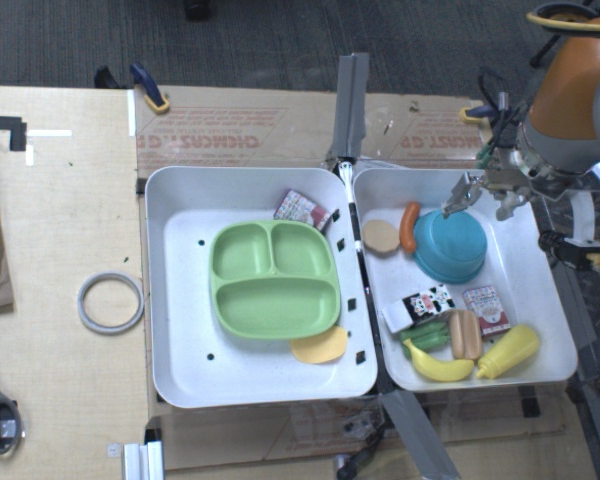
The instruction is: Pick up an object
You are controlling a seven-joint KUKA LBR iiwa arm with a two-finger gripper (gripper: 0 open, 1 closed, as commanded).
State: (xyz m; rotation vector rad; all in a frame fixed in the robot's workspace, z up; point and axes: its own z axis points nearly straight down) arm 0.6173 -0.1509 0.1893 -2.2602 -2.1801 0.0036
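Two white bins sit side by side. Left bin (170, 298): a green divided plate (275, 280), a yellow slice (320, 347) at its near edge, a small packet (300, 208) behind it. Right bin (552, 298): blue bowl (451, 247), orange sausage (410, 227), tan disc (381, 236), banana (440, 366), hot dog (465, 334), mustard bottle (508, 352). My gripper (487, 196) hangs over the bowl's far rim, fingers apart, holding nothing.

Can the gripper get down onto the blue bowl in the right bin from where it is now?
Probably yes. The gripper hangs just above the far right rim of the blue bowl, with nothing between them. The orange sausage lies against the bowl's left side, away from the approach.
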